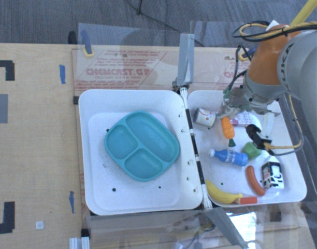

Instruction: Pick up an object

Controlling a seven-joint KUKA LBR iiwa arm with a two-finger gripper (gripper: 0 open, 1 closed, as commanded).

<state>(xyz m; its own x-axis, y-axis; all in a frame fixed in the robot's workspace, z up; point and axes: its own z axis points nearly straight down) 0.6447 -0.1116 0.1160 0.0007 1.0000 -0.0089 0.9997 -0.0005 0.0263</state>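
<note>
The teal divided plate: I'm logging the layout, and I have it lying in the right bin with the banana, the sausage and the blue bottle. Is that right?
Not quite. The camera view shows the teal divided plate in the left bin. The banana, the sausage and the blue bottle are in the right bin.

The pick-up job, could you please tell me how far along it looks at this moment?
Nothing looks picked yet: the orange carrot-shaped toy, blue plastic bottle, yellow toy banana and red toy sausage all lie in the right white bin. In hand: the gripper hangs low just above the carrot toy, though whether the jaws touch it cannot be told. Left: gripping and lifting one object.
</note>
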